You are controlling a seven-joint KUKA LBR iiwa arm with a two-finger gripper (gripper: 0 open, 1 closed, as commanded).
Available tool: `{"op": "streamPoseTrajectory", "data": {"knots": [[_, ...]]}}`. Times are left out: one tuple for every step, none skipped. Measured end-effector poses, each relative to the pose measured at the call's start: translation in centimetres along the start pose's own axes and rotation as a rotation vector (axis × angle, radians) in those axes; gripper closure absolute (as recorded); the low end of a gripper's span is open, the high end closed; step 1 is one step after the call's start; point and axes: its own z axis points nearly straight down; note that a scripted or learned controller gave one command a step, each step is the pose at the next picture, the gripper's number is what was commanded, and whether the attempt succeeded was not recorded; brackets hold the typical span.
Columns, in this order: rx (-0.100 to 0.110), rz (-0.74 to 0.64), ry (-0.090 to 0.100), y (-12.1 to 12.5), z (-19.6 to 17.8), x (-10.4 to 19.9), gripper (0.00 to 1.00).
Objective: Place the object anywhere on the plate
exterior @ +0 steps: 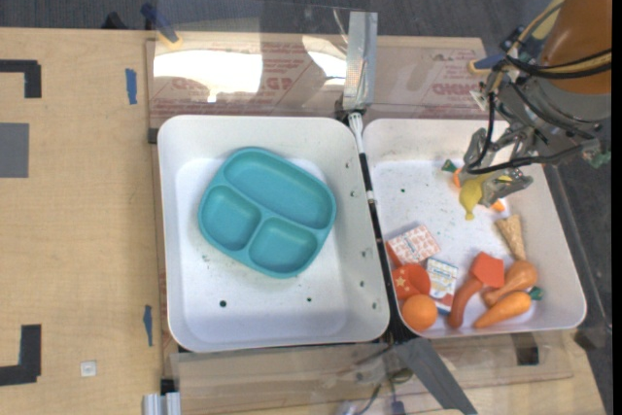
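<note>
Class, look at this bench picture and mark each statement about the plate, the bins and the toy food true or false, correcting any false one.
1. The teal plate lies in the left bin. True.
2. The plate has three compartments. True.
3. The orange ball sits on the plate. False: it lies in the right bin, near its front edge.
4. The gripper hovers over the left bin. False: it is over the right bin, with a yellow object just under it.
5. The carrot lies in the right bin. True.
</note>
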Motion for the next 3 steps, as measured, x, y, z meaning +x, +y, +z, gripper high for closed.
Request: {"op": "streamPoseTrajectory", "data": {"knots": [[-0.001,-0.431,-0.001,2.3,4.9,-6.5,1.00],[0.002,-0.467,-0.007,10.5,1.6,-13.7,1.00],[-0.005,-0.684,0.003,16.8,7.6,-16.0,1.00]]}}
